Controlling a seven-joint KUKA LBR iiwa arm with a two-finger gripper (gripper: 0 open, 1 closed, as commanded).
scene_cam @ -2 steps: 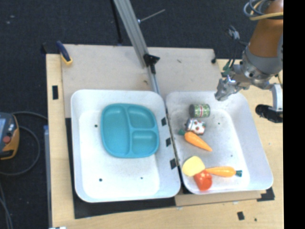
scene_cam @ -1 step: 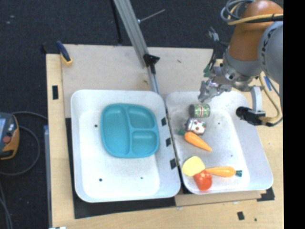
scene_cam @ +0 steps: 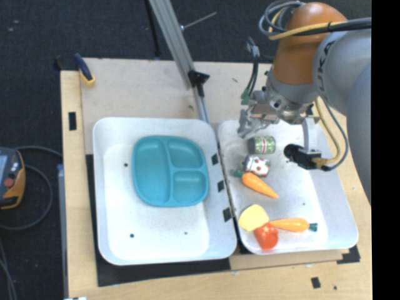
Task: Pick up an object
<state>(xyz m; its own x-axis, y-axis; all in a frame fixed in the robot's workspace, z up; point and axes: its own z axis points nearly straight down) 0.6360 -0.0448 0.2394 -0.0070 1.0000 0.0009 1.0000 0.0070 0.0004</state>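
Note:
My gripper (scene_cam: 251,125) hangs over the back left part of the right bin (scene_cam: 331,211), its metal fingers pointing down just behind a small green-labelled can (scene_cam: 262,145) that lies on its side. Nothing shows between the fingers. In front of the can lies a small white and red object (scene_cam: 257,165), then an orange carrot (scene_cam: 259,184). Near the bin's front edge are a yellow piece (scene_cam: 252,216), a red pepper (scene_cam: 267,236) and a second carrot (scene_cam: 290,225).
The left bin (scene_cam: 112,230) holds a teal divided plate (scene_cam: 170,170). A slanted metal rail (scene_cam: 177,42) runs from the top down to the gap between the bins. A black fitting (scene_cam: 302,155) on the arm's cable hangs over the right bin.

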